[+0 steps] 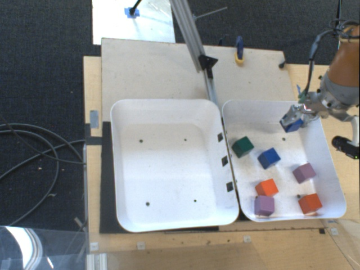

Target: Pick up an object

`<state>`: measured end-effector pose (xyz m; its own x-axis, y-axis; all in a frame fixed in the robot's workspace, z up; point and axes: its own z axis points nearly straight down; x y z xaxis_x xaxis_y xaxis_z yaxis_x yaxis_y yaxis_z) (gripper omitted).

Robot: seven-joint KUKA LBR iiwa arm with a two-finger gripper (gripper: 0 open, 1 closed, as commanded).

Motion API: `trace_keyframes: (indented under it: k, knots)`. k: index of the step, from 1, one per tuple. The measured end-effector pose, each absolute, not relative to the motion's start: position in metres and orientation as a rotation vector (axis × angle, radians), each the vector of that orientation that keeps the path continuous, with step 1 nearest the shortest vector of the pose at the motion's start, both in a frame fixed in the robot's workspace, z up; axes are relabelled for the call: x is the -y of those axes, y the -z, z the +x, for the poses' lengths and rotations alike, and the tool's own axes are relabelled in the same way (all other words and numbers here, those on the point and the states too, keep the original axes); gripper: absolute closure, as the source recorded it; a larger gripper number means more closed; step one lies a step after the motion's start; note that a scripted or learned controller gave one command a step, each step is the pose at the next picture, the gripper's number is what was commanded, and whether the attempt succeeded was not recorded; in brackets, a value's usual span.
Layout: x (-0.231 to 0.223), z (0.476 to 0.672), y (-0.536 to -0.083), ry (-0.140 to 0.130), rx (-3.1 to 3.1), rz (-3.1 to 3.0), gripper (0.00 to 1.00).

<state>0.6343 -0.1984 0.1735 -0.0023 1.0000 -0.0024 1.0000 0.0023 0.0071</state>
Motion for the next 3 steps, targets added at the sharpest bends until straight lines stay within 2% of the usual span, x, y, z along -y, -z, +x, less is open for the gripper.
trace_keyframes:
  k: [1,2,3]
  knots:
    - [0.057,0.63,-0.191,-0.005,-2.237,2.208,1.0]
    - [-0.003,0.598,-0.19,-0.001,-2.236,2.213,1.0]
    - [-0.058,0.609,-0.19,-0.005,-2.235,2.209,1.0]
